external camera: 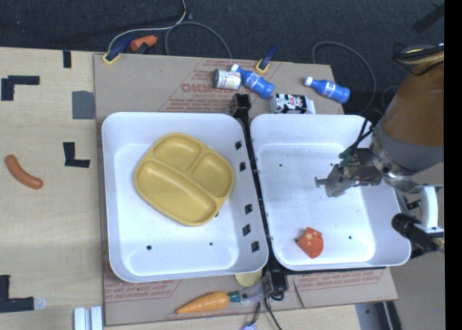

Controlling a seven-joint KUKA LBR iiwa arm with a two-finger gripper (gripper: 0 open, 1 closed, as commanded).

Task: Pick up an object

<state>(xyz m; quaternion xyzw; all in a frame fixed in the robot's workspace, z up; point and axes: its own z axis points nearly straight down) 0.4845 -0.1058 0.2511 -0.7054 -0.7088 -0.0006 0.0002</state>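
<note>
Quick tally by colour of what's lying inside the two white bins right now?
Yellow: 1, the yellow divided plastic plate in the left bin.
Red: 1, the small red strawberry-like toy in the right bin.
Total: 2.

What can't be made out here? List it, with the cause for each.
- Pincer opening: too small and dark against the right bin.
- Pale yellow thing below the bins: mostly hidden by the bin rims.
- Label on the bottle: too small to read.
- Arm: cut off by the frame.
</note>
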